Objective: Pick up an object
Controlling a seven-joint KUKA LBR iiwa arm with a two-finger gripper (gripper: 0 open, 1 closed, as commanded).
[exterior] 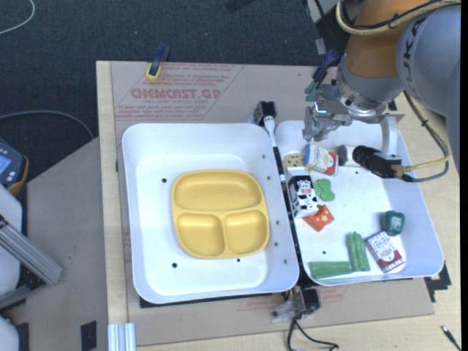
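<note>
One small packet lies seemingly just below the pincer.

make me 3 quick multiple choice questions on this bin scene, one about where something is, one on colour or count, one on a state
1. Where does the yellow divided tray lie?
A. in the left bin
B. in the right bin
C. on the cardboard outside the bins

2. How many compartments does the tray have?
A. two
B. three
C. five

3. How does the gripper stand relative to the small red and white packet?
A. it hangs just above the packet at the back of the right bin
B. it rests inside the tray
C. it is parked over the front edge of the left bin

Answers:
1. A, the tray sits in the middle of the left bin.
2. B, one long section at the back and two smaller ones in front.
3. A, the gripper is over the back of the right bin, the packet right under it.
</note>
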